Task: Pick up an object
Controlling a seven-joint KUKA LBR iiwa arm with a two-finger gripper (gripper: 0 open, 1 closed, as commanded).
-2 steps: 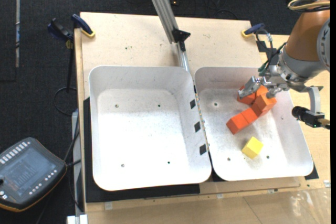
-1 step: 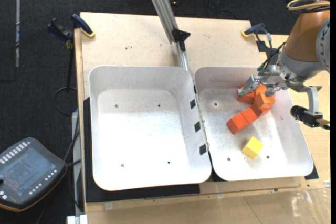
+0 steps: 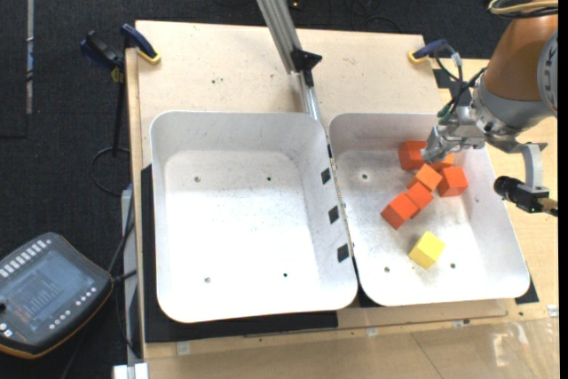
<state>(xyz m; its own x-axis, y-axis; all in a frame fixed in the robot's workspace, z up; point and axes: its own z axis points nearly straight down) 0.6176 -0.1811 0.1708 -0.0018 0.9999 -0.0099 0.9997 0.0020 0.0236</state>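
Orange blocks [image 3: 424, 182] clustered in the right bin [image 3: 497, 271], upper middle, several touching each other. Yellow block [image 3: 427, 249] lies apart, nearer the bin's front. Gripper [image 3: 441, 148] down over the cluster's top, right at the uppermost orange block; can't tell how far it's spread or whether it grips anything. Left bin [image 3: 240, 209] beside it. Teach pendant [image 3: 49, 293] at lower left.

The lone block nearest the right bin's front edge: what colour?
Yellow block, seen in the camera view.

Bright, even overhead light, soft shadows, slightly grainy focus
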